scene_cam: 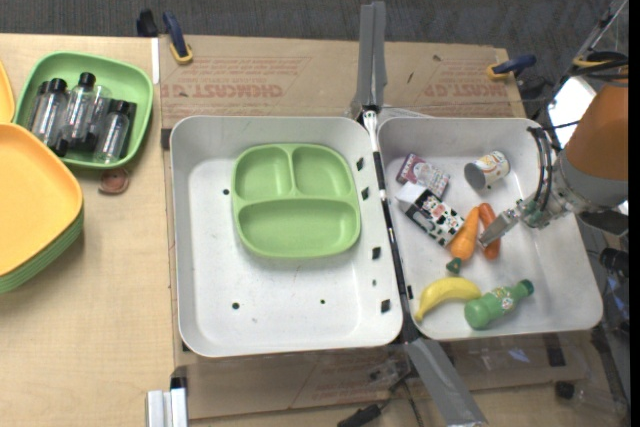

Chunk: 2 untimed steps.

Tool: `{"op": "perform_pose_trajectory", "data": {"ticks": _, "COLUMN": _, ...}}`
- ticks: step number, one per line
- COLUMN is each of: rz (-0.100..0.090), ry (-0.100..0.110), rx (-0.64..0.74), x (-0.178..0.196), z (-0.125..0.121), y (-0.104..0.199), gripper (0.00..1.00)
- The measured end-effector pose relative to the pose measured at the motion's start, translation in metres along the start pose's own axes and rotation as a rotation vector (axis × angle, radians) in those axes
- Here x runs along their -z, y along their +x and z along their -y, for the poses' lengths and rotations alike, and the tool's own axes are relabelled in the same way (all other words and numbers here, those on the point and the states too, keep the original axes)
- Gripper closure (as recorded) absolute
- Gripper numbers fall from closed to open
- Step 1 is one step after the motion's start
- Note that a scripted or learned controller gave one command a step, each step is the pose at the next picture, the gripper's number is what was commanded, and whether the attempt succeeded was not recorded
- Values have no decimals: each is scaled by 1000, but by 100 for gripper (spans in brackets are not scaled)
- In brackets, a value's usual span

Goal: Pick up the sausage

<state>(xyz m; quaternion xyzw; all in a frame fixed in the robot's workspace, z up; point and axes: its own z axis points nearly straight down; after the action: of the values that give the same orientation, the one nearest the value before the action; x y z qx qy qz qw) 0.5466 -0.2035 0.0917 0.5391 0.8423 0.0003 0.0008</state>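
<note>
- On the bench I see two white bins side by side, the left bin (200, 315) and the right bin (570, 300), and both stand on one brown cardboard sheet (270, 80).
- Left bin: one green plate (296, 200) with three compartments lies in its upper half.
- Right bin: I count seven things.
- One sausage (488, 215), red-orange, lies near the middle of the right bin, nearly upright in the view.
- One carrot (465, 233) lies just beside the sausage on its left, tilted, with its green end pointing down-left.
- One black and white box (432, 215) and one small pink and white packet (415, 168) are to the left of the carrot.
- One small cup (488, 169) lies on its side near the upper wall.
- One banana (447, 293) and one green bottle (497, 305) lie near the lower wall, close together.
- One gripper (500, 227) comes in from the right and lies low across the sausage, seeming to touch it; I cannot tell if it is apart or together, or if it has the sausage.
- Left of the bins: one green tray (135, 85) holds small bottles (80, 110) with black caps, I count about four, and one stack of orange plates (35, 205) is below it.
- Two clamps sit on the cardboard's upper edge, one on the left (177, 40) and one on the right (510, 67).
</note>
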Motion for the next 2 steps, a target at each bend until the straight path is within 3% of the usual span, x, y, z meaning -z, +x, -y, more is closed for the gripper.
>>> {"op": "perform_pose_trajectory", "data": {"ticks": 1, "rz": -2, "ry": 3, "rx": -265, "x": 0, "z": 15, "y": 32, "gripper": 0}}
{"op": "perform_pose_trajectory", "data": {"ticks": 2, "rz": -2, "ry": 3, "rx": -268, "x": 8, "z": 16, "y": 31, "gripper": 100}}
